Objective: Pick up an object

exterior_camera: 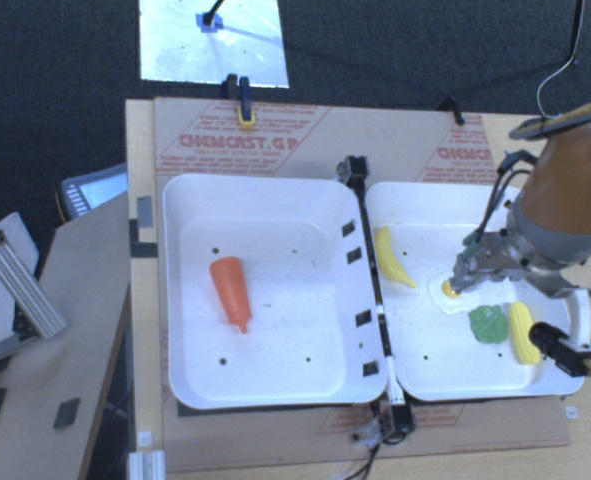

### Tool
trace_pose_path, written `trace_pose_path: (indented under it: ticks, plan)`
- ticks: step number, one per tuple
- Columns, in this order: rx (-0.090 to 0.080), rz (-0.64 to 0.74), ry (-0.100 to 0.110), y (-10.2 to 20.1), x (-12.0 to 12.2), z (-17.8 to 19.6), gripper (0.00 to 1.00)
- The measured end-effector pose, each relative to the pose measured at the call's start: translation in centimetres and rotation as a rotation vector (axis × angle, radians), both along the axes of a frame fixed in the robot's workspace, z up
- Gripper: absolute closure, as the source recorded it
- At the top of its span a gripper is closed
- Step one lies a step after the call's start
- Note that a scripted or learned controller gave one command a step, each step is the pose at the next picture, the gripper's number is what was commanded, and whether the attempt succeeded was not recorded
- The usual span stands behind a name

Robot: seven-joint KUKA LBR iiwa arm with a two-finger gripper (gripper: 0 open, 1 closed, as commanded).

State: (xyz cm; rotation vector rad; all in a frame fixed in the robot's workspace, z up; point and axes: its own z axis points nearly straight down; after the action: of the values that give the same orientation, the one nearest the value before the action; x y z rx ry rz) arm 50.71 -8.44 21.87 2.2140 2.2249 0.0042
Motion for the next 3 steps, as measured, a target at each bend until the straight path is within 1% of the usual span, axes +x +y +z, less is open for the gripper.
trace_pose_path:
  ticks: [1,2,3]
  plan:
    - [0.0,-0.001,0.0,0.0,0.0,0.0,0.0]
    - [0.004,0.006,0.007,7.4,-2.1,-3.6,0.0]
    - [0.004,0.004,-0.013,11.0,-1.8,10.1,0.0]
